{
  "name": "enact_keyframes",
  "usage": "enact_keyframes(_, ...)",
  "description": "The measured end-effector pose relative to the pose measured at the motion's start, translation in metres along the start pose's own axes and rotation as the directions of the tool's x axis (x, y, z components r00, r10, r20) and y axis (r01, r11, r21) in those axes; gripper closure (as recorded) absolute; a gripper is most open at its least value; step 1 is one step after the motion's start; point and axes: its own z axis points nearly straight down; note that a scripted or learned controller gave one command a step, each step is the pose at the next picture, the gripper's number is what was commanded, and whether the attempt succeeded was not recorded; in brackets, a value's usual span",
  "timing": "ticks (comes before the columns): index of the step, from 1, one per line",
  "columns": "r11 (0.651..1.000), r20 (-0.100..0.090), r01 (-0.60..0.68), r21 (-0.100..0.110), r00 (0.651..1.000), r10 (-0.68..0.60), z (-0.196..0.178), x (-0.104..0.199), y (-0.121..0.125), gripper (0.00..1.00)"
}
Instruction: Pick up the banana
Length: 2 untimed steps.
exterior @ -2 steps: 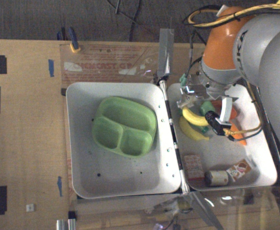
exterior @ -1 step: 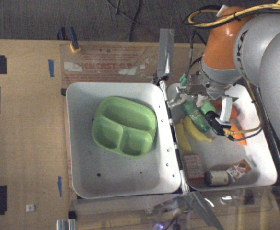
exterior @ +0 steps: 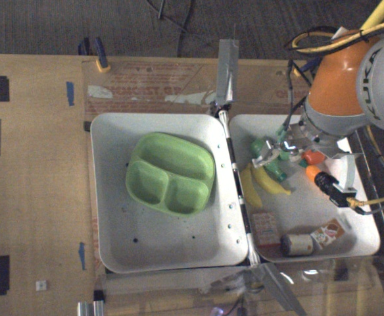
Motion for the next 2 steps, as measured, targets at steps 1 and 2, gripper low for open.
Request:
enact_keyframes(1, 0.983, 0.001, 0.182, -0.004, 0.983, -0.182, 0.0873, -0.0380, -0.0431, 0.00)
enact_keyframes(2, 0.984, -0.002, 0.180, -0.001, 0.984, -0.180, 0.0815, -0.0388, -0.0437, 1.00)
